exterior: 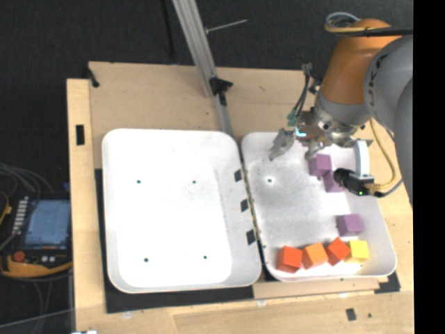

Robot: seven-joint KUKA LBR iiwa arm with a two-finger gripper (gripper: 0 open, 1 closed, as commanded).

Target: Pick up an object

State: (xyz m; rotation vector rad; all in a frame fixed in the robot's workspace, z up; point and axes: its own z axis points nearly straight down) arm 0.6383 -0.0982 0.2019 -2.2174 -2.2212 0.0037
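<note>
nearest the bottom of the frame, along the lower edge of the right bin (pixel 389 256), four blocks sit in a row: an orange-red block (pixel 289 258), an orange block (pixel 315 255), a red block (pixel 338 250) and a yellow block (pixel 359 249), each touching or nearly touching its neighbour. just above them, toward the right wall, a purple block (pixel 350 224) stands alone. higher still, in the upper right of that bin, a second purple block (pixel 320 163) lies right under my wrist, with another purple piece (pixel 332 181) just below it, partly hidden by a black fitting on me.

my jaws (pixel 300 140) hang over the upper part of the right bin, and i cannot tell from this slanted view how they stand, nor whether anything is between them. nothing here shows a block caught.

what could go wrong, as i judge it: if i go for the purple block under my wrist, i may close beside it and shove it against the bin's far wall. if i go for the bottom row, the blocks are packed so tight that i could land on a neighbour, wedge two together, or push the row into the rim.

the left bin (pixel 111 207) lies on the worktop (pixel 153 89), farther left, well apart from me.
</note>
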